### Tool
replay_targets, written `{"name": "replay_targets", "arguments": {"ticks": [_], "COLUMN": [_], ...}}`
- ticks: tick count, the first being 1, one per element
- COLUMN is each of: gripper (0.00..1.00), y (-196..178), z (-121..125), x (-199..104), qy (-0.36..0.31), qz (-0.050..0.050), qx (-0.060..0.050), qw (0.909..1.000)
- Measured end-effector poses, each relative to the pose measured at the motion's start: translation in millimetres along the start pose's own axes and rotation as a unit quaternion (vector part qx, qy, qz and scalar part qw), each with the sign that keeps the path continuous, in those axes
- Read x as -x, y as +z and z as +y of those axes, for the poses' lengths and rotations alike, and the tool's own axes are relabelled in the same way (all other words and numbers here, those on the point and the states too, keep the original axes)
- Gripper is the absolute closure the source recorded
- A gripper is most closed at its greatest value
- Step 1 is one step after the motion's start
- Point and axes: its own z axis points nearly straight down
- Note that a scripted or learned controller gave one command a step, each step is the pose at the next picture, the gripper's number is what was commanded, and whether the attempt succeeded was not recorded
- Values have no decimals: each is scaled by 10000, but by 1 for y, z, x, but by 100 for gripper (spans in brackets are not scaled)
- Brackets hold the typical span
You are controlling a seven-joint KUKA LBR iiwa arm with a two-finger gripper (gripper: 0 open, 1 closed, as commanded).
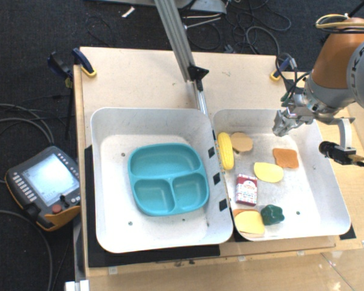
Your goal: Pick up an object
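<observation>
The left bin [109, 223] has bare floor along all four walls; a teal divided tray [168, 179] takes up its middle. In the right bin [327, 205], the items crowd the side nearest the left bin: a corn cob [225, 150], a tan round piece [241, 142], a red carton [247, 190], a yellow slice [268, 173], a green pepper [272, 214] and an orange square [286, 157]. Its right edge and near right corner lie open. The gripper [284, 125] hangs over the far edge.

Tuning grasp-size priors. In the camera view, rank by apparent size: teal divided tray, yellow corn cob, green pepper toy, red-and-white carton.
Largest to smallest:
1. Teal divided plastic tray, by far.
2. Yellow corn cob.
3. Red-and-white small carton.
4. Dark green pepper toy.
Cob and carton look close; the cob is longer, the carton wider, so that order is unsure.
</observation>
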Motion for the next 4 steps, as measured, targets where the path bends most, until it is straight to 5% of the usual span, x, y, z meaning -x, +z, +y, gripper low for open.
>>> {"name": "replay_targets", "arguments": {"ticks": [2,4], "gripper": [100,100], "y": [-91,-77], "z": [-4,-21], "x": [-5,-104], "qy": [-4,-24], "qz": [3,16], "qx": [-11,-50], "qw": [10000,10000]}}
